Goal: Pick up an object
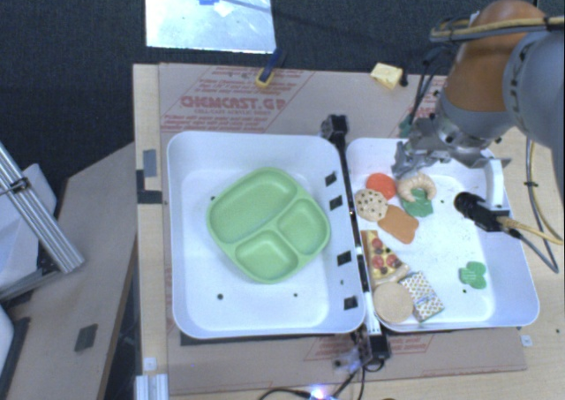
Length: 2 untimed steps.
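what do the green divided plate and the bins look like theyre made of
Green plate: likely moulded plastic, matte, going by its uniform colour and soft rounded compartment walls. Left bin and right bin: probably thin formed plastic, smooth white, slightly glossy rims.

Green divided plate [267, 226]; white bins [190, 301]; orange arm band [494, 41]; chip-speckled cookie [370, 204].

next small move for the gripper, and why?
Probably a short descent onto the doughnut. The gripper sits just above it in the right bin, with nothing seen between its fingers, and the orange piece and cookie crowd its left.
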### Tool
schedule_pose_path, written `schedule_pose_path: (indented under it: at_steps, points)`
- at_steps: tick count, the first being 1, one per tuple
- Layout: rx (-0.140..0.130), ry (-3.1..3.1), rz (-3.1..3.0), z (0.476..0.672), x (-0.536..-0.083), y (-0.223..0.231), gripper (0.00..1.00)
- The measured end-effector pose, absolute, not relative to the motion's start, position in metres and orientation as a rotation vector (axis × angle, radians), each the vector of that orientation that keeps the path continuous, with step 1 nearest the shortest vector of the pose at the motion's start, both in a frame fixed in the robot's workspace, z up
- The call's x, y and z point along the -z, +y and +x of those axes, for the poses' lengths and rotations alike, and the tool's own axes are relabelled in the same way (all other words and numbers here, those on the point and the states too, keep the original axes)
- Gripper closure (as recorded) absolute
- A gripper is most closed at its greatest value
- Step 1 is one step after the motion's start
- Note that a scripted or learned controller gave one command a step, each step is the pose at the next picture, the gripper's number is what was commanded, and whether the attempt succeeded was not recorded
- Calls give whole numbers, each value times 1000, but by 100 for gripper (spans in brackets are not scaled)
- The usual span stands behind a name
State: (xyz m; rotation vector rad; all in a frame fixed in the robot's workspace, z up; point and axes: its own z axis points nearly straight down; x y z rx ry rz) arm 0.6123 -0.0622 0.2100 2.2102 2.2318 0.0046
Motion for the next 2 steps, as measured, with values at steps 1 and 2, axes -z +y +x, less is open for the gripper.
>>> schedule_pose_path:
  at_steps: [1, 2]
  points:
    - [-6, 2232, 2210, 625, -206, -10, 100]
    - [-6, 2231, 2211, 626, -218, 34, 100]
